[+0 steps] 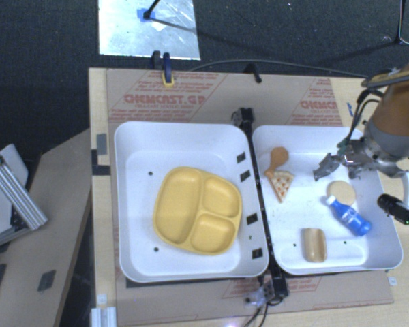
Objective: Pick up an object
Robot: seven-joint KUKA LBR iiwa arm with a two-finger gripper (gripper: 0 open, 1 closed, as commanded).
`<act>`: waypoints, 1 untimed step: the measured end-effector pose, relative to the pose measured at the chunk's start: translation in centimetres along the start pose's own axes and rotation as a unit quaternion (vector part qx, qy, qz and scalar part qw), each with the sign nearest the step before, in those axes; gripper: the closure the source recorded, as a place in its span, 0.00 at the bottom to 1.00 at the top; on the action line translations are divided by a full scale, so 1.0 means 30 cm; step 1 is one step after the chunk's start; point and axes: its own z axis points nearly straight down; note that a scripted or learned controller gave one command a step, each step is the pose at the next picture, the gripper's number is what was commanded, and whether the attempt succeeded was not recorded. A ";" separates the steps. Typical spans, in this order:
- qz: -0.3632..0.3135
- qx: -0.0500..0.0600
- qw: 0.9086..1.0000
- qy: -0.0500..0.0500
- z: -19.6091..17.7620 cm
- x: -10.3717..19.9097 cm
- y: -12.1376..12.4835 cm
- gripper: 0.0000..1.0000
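Observation:
The right bin (375, 254) holds several small items: a tan drumstick (278, 157), a waffle-patterned wedge (281, 184), a round beige disc (341, 191), a blue bottle (349, 217) lying on its side, and a tan bun (314, 244). My gripper (335, 173) hangs over the bin's upper right part, just above and left of the disc. Its fingers are spread open with nothing between them. The grey arm with its orange band (395, 111) comes in from the right.
The left bin (133, 182) holds a yellow divided plate (198, 210). A black hinge strip (253, 196) runs between the two bins. A clamp (165, 67) stands at the bench's far edge, and a metal sheet (148, 18) lies behind it.

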 end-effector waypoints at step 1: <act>0.001 0.001 1.000 0.000 0.144 -0.011 -0.013 0.00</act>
